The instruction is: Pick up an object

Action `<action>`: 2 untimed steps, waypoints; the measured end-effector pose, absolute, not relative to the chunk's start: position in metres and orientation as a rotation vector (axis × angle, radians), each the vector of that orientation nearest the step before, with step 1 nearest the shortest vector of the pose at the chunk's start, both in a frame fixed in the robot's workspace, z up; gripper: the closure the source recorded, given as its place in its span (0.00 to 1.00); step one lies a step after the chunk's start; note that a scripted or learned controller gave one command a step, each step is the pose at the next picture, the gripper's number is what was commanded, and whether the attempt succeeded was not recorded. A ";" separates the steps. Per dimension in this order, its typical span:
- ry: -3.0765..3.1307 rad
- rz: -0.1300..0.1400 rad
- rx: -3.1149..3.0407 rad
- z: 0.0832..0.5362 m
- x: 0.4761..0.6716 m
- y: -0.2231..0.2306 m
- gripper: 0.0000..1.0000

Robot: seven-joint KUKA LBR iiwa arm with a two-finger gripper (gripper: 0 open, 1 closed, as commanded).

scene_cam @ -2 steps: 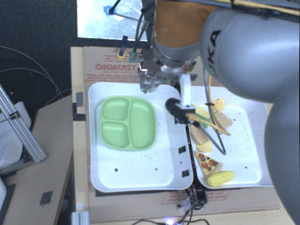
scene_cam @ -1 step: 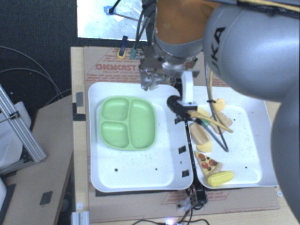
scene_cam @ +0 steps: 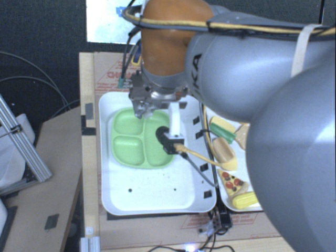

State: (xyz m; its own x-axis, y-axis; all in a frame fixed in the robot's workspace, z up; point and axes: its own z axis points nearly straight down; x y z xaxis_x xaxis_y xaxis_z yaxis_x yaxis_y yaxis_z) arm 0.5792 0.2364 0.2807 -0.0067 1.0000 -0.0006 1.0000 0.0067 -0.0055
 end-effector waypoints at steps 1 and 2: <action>-2.230 -0.024 -2.221 0.418 0.544 0.206 1.00; -2.216 0.003 -2.227 0.364 0.578 0.148 1.00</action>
